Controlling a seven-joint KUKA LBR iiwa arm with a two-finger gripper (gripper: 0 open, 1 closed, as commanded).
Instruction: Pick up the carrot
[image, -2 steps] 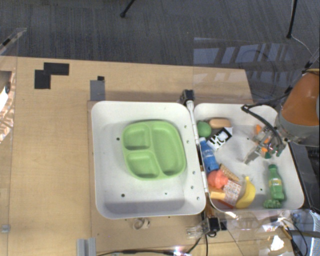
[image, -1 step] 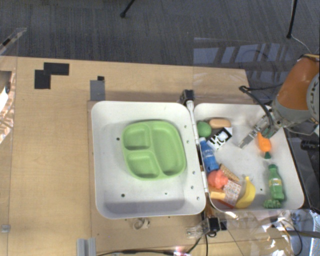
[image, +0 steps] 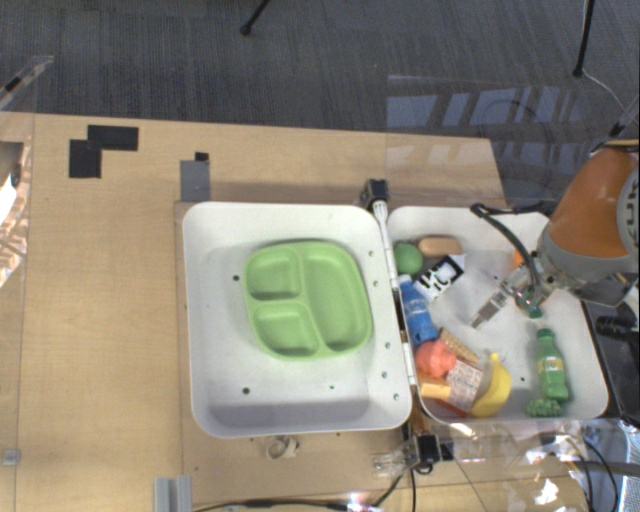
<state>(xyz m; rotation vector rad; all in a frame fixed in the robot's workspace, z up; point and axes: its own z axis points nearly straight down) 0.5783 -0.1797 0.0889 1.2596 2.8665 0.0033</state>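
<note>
Spanning the camera view, a pale wooden bench (image: 100, 330) is set on grey carpet, and two white bins are carried on it. A green divided plate (image: 304, 298) is held in the left bin (image: 215, 400). The carrot (image: 434, 389), an orange strip largely covered by a packet (image: 463, 378) beside a banana (image: 494, 388), is seen near the right bin's (image: 590, 400) front left corner. The gripper (image: 487, 311) is poised over that bin's middle; its width cannot be judged.

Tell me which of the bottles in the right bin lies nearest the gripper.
The green bottle, lying below the gripper along the right bin's right side. The blue bottle lies farther off, against the left wall.
</note>
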